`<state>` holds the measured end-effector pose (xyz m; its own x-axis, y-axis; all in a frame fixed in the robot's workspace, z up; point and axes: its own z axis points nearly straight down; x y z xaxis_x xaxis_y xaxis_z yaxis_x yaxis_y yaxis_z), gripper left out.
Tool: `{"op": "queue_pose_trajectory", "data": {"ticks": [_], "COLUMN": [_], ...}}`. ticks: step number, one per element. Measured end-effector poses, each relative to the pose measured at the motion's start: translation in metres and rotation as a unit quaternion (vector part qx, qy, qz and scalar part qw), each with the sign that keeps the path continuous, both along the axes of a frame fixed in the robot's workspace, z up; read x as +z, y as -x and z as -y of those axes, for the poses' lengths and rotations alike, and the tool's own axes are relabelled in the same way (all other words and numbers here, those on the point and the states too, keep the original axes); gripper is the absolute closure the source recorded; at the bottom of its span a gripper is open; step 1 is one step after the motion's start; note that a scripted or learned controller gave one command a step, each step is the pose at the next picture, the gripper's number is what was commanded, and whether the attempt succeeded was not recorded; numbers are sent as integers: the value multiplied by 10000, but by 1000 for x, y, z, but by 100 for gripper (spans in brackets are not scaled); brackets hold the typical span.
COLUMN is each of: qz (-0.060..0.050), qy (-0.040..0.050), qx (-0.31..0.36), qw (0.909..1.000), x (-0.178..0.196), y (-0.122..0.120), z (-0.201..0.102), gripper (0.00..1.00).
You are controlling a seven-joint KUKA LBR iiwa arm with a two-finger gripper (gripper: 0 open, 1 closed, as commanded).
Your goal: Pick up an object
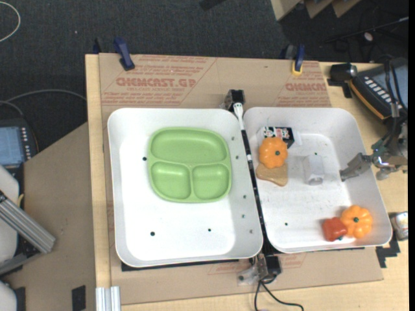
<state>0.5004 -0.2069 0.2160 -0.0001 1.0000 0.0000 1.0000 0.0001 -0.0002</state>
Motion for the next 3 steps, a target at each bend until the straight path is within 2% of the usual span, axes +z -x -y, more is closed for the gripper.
{"op": "queue_pose_trajectory", "data": {"ticks": [1, 2, 3], "qz": [-24, 92, 83], "qy": [-11, -5, -10], "qx": [-8, 73, 41], "qw": [10000, 9999, 10000], "x": [-138, 15, 143], "y": [23, -12, 20], "z": [-9, -116, -166], "gripper": [0, 0, 0]}}
